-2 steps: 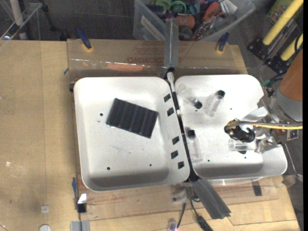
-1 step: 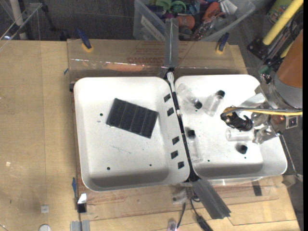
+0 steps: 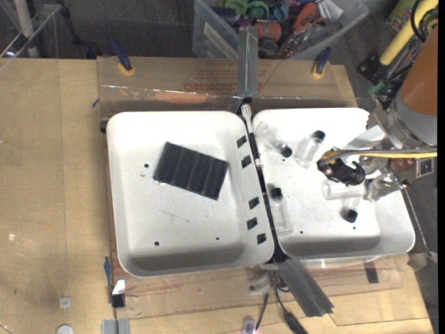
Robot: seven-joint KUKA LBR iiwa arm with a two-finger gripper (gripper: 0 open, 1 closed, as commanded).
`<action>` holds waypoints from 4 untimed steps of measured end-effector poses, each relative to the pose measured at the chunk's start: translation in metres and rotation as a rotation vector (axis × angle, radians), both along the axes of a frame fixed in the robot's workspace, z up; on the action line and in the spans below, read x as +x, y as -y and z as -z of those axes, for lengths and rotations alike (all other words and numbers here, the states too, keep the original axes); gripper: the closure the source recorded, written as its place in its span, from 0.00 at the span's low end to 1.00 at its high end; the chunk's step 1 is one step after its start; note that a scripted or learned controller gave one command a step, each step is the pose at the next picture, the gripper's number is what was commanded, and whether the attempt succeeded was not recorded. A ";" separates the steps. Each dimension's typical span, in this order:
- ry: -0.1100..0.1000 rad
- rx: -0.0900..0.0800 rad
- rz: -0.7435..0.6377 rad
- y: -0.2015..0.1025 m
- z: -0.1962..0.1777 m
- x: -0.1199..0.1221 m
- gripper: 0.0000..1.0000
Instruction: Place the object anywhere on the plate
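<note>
A dark ribbed rectangular plate (image 3: 191, 170) lies flat in the left bin (image 3: 132, 249), slightly turned. Several small clear vials with black caps are scattered in the right bin (image 3: 396, 239). One vial (image 3: 311, 145) lies near the back, another (image 3: 277, 199) sits by the divider, and a black-capped piece (image 3: 350, 216) is toward the front. A clear cylinder (image 3: 338, 189) lies on its side just left of my gripper (image 3: 372, 184). The gripper hangs low over the right bin's right half. Whether it holds anything is hidden by the wrist hardware.
A raised divider (image 3: 252, 179) with black tabs separates the two bins. One more clear piece (image 3: 281, 149) rests near the divider at the back. A tub of colourful objects (image 3: 278, 9) stands behind the bins.
</note>
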State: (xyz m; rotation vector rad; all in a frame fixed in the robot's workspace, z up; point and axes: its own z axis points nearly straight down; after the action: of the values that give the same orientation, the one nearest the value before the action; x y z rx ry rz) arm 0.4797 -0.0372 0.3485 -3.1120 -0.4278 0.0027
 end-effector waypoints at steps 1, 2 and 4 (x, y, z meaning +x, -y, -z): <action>-0.003 0.001 0.071 0.003 0.031 0.014 1.00; -0.005 0.002 0.071 0.007 0.078 0.040 1.00; -0.002 0.000 -0.007 -0.071 0.047 0.006 1.00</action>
State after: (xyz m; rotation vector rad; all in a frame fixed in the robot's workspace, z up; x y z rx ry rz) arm 0.4860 0.0340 0.3010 -3.1099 -0.4382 0.0061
